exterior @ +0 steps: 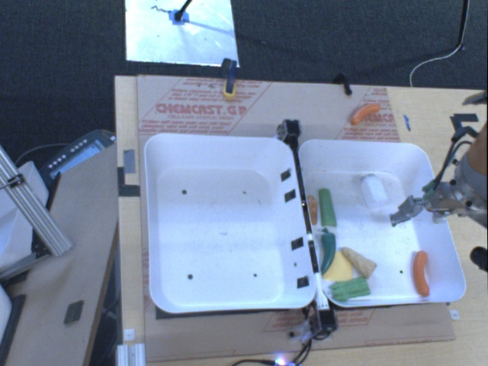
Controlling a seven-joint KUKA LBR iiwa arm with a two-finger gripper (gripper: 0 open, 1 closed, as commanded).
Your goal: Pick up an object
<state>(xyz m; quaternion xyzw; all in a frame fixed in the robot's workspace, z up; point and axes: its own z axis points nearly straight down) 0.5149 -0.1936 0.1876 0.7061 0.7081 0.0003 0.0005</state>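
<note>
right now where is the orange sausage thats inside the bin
In the camera view, the orange sausage lies in the right bin, near its front right corner, below the gripper and apart from the green block.

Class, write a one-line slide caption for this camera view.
Gripper hovers over the right bin near a white block, holding nothing.

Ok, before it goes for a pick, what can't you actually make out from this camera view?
- Gripper: small and blurred over the right bin; finger state unreadable.
- Arm: cut off by the right edge, so its pose is unknown.
- White object: blends with the bin floor; shape unclear.
- Orange piece: partly hidden by the divider between the bins.
- Pile near the front, yellow wedge and green block: overlapping, edges unclear.
</note>
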